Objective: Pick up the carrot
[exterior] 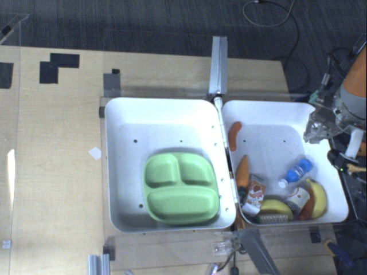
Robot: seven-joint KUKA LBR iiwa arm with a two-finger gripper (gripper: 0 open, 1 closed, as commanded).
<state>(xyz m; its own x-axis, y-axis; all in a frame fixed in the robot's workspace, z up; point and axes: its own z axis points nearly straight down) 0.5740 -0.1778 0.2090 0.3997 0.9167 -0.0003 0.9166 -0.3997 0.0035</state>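
— Where's the carrot (243, 172)?
— In the right bin (269, 119), against its left wall, below the sausage (234, 135).
— And the gripper (319, 129)?
— Over the bin's right edge, well apart from it. Whether its claw is spread, I can't tell.

2 white bins side by side on wooden surface (57, 165). Left bin (123, 119) holds green divided plate (181, 187) — 3 compartments. Right bin (275, 122): carrot (243, 172) against left wall, tip up; sausage (234, 135) above it, apart. Water bottle (296, 172), 2 bananas (317, 198), small cartons (254, 193) crowd near corner. Hand (319, 129) at right bin's far right rim — well apart from carrot.
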